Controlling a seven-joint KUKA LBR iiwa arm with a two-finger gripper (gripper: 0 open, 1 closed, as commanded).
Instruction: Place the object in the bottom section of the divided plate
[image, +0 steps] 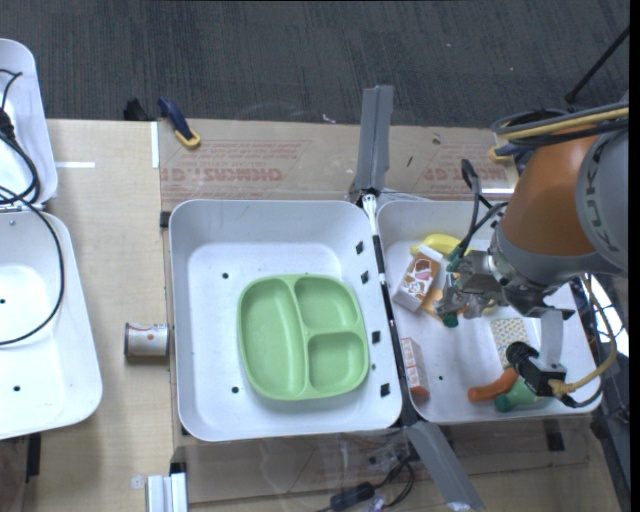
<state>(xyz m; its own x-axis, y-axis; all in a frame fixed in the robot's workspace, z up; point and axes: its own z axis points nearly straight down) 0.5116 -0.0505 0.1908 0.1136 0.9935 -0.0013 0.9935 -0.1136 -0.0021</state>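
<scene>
Down in the right bin (455, 405), the hand (458, 300) touches a small carton (420, 280).

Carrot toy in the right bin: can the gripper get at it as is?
Probably yes. The carrot toy lies uncovered near the right bin's front edge, and the gripper hovers in that bin, further back.

My arm (560, 215) is grey with an orange band, over a tan tabletop (110, 290) and two white bins (200, 300). The divided plate (303, 337) is pale green. In the right bin lie a yellow item (440, 243), a white-and-orange box (418, 281) and an orange carrot (497, 386) with a green end.
</scene>
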